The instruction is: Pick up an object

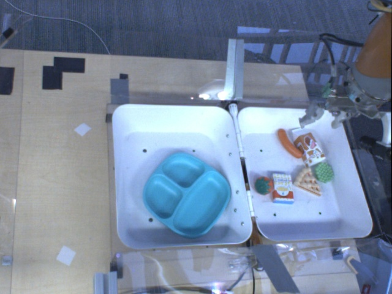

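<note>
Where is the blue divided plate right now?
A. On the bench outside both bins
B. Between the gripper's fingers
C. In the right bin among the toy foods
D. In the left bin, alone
D. The blue divided plate lies flat inside the left bin, while the small toy foods such as the hot dog sit in the right bin.
</note>
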Robot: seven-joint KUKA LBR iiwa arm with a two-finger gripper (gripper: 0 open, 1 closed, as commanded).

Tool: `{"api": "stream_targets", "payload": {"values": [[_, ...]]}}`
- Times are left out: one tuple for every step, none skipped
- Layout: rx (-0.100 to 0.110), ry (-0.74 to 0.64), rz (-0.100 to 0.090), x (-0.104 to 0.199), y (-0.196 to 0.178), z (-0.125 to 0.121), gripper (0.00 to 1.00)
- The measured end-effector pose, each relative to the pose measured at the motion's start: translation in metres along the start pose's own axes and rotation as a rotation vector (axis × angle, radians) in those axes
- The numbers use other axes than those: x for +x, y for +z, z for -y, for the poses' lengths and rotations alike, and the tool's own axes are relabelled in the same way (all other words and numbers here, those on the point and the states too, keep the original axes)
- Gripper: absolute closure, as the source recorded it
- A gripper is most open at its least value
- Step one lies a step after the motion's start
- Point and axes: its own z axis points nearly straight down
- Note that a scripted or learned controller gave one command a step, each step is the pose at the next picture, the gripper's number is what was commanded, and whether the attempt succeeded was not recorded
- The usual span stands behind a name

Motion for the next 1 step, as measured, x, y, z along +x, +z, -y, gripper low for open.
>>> {"api": "stream_targets", "payload": {"values": [[0.001, 0.322, 0.0, 0.0059, 0.0583, -0.0378, 0.0]]}}
